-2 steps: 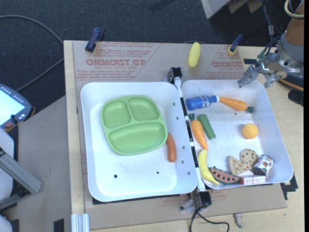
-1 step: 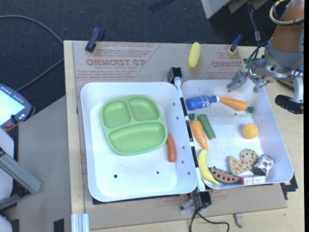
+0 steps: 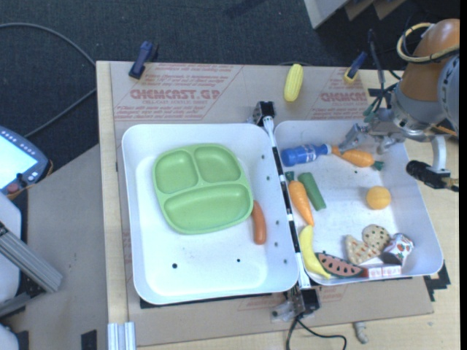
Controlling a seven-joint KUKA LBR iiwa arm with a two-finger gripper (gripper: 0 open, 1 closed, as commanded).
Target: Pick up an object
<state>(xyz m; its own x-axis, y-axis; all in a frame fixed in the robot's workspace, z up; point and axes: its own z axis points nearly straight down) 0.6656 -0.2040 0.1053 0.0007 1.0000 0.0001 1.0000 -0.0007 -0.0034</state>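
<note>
My gripper (image 3: 375, 138) hangs over the back of the right bin (image 3: 416, 217), fingers spread apart. Just below it lies a small orange carrot-like piece (image 3: 357, 157); nothing sits between the fingers. To its left a blue bottle (image 3: 303, 154) lies on its side. Further forward are a green pickle (image 3: 312, 190), a carrot (image 3: 300, 201), an orange ball (image 3: 377, 197), a banana (image 3: 309, 252), a watermelon slice (image 3: 340, 265) and cookies (image 3: 368, 243).
The left bin (image 3: 146, 261) holds a green divided plate (image 3: 203, 188) and a sausage (image 3: 259, 221) along its right wall. A yellow corn cob (image 3: 293, 82) lies on the bench behind the bins. A small red-and-white item (image 3: 398, 249) sits at the right bin's front corner.
</note>
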